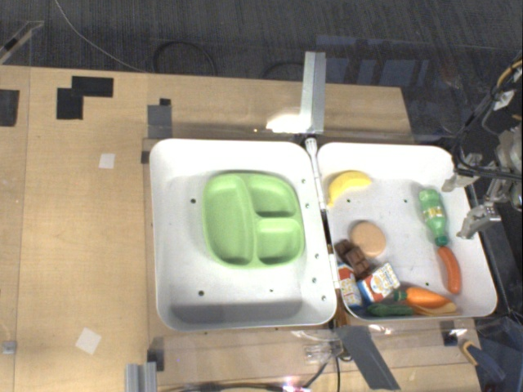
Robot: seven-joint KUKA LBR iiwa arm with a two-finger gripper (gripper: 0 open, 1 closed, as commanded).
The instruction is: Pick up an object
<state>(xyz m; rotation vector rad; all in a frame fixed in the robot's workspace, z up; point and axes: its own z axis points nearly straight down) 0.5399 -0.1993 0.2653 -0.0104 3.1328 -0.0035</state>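
Your gripper (pixel 480 211) sat at the right rim of the right bin (pixel 409 155), above the edge, apart from every object; you couldn't tell how its jaws stood from this view; nothing was visibly held. In that bin you had a green bottle (pixel 432 213) nearest the gripper, an orange sausage (pixel 450 269) just below it, a yellow banana (pixel 348 185) at upper left, a round tan disc (pixel 368 238) mid-bin beside a brown block (pixel 353 256); a carrot (pixel 428 298) and small cartons (pixel 377 282) crowded the lower edge. The left bin (pixel 176 243) held a green divided tray (pixel 250 219), lying flat.
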